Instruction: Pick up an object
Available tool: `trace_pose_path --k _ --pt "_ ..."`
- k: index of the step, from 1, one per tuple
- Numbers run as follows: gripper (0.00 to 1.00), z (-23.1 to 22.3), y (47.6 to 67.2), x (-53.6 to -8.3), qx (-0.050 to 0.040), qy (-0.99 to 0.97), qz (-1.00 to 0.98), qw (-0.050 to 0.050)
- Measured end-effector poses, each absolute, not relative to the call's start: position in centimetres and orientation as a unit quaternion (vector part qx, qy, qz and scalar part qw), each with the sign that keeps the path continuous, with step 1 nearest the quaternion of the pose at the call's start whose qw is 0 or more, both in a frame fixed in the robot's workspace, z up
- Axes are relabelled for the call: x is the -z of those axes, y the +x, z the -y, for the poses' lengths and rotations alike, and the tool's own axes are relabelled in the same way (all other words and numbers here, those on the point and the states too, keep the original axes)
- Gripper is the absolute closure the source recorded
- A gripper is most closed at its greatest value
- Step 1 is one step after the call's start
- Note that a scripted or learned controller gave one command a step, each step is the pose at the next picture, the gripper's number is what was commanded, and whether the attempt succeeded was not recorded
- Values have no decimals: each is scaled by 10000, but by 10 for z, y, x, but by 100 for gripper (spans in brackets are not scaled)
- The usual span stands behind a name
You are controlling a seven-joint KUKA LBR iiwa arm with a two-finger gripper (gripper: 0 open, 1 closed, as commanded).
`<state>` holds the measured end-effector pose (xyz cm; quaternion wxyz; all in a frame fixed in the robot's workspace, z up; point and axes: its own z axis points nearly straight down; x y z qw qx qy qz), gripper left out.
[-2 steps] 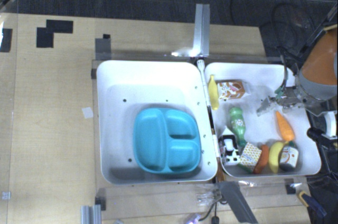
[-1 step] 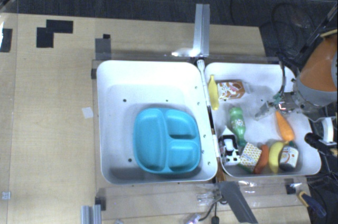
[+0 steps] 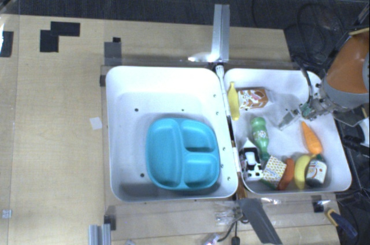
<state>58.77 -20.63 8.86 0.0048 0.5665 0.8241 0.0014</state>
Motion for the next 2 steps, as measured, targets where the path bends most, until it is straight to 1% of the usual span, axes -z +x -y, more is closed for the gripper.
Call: trace_pose_path --k 1,2 --pt "0 206 573 -89 -32 6288 -7775 56" --pt "100 204 574 -98 -41 6279 -7783 38"
